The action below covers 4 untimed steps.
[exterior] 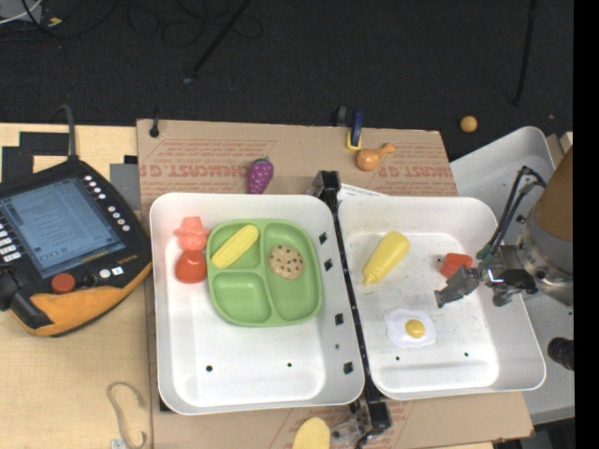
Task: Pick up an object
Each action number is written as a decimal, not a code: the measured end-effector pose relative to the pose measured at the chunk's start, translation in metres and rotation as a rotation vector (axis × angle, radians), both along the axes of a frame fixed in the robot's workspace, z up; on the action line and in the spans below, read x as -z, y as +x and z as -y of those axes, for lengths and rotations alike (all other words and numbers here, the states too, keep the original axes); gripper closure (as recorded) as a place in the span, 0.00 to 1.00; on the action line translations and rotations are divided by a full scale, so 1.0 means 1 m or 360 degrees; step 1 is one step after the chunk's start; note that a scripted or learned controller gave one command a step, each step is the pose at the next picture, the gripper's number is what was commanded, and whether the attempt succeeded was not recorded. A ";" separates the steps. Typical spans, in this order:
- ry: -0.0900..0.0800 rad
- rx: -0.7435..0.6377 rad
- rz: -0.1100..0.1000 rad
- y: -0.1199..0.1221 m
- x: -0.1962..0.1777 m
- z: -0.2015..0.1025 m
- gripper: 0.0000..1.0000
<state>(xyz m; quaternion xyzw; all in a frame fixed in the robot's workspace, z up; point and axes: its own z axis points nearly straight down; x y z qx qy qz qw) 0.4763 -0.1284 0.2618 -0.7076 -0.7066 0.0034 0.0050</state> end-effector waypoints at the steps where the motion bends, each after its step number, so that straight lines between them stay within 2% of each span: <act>1: -0.0003 -0.0003 0.0017 0.002 -0.005 0.000 0.00; 2: 0.0000 -0.0004 0.0005 0.001 0.060 0.000 0.00; 3: 0.0001 -0.0005 0.0007 0.000 0.103 -0.001 0.00; 4: 0.0001 -0.0004 0.0007 0.007 0.162 0.000 0.00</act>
